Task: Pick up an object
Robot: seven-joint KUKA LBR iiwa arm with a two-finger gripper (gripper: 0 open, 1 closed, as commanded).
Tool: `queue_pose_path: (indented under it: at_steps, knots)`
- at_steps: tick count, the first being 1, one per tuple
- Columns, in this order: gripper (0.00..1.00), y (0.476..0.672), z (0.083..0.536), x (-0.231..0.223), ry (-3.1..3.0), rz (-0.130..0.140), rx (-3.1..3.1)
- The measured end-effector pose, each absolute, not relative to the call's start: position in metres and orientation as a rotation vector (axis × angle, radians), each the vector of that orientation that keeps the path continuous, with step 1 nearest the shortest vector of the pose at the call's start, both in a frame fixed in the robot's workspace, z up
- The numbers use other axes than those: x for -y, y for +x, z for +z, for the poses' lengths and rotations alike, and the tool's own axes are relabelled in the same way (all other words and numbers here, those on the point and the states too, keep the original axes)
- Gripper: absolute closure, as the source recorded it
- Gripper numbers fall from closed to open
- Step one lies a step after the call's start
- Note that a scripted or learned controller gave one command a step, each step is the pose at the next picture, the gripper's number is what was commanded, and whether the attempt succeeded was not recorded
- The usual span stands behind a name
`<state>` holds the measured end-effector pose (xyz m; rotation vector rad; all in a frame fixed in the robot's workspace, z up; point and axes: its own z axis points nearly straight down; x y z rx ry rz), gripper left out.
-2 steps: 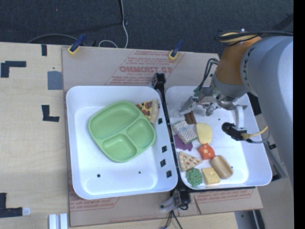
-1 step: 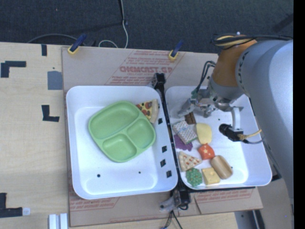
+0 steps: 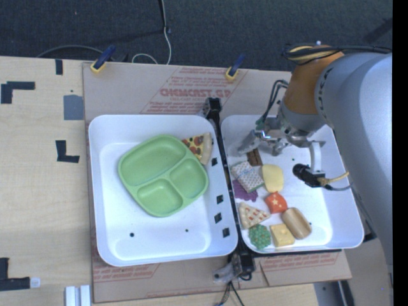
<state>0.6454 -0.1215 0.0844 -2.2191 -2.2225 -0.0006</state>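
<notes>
Camera view, near to far. Right bin (image 3: 347,231) holds small toy foods: green lump (image 3: 259,236), yellow block (image 3: 282,234) and brown roll (image 3: 296,222) nearest; then pizza wedge (image 3: 252,215), red tomato (image 3: 276,202), pale yellow piece (image 3: 273,178), waffle square (image 3: 247,176). All look light, rigid, smooth plastic; rounded ones may slip. Brown roll seems best: pinch across its short width. Left bin (image 3: 153,250) holds a green tray (image 3: 162,175). Claw (image 3: 271,139) hangs over the right bin's far side; spread cannot be told.
</notes>
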Motion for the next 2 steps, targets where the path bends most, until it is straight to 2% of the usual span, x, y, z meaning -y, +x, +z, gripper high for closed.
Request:
queue_pose_path:
  at_steps: [1, 2]
  knots:
    - [1.0, 0.646, 0.095, 0.121, -2.217, -0.001, 2.224]
    - [1.0, 0.621, 0.191, 0.041, -2.213, -0.012, 2.233]
